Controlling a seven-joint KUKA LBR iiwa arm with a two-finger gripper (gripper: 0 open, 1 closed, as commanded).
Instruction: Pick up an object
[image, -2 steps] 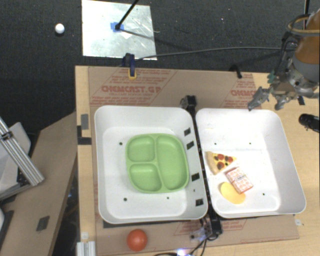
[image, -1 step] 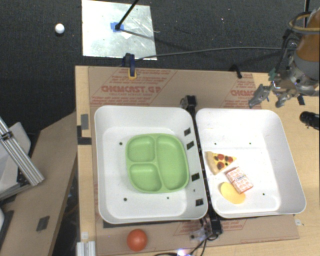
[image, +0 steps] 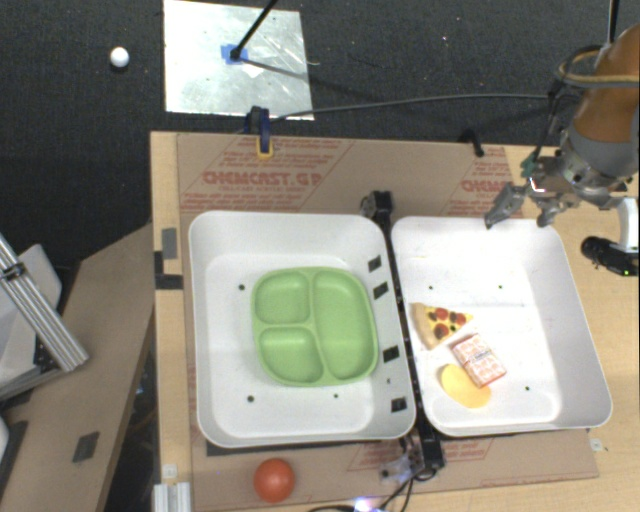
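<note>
In the right white bin (image: 560, 300) lie a pizza slice (image: 438, 323), a small red and white box (image: 477, 360) and a yellow flat piece (image: 465, 387) partly under the box. My gripper (image: 527, 208) hangs over the bin's far right corner, well above and behind those objects. Its two fingers are spread apart with nothing between them. The arm's orange band (image: 608, 110) is at the top right.
The left white bin (image: 215, 300) holds a green divided plate (image: 314, 325). An orange ball (image: 274, 479) rests on the cardboard in front of the left bin. Black clips (image: 379, 206) join the bins along the middle. A cable runs across the back.
</note>
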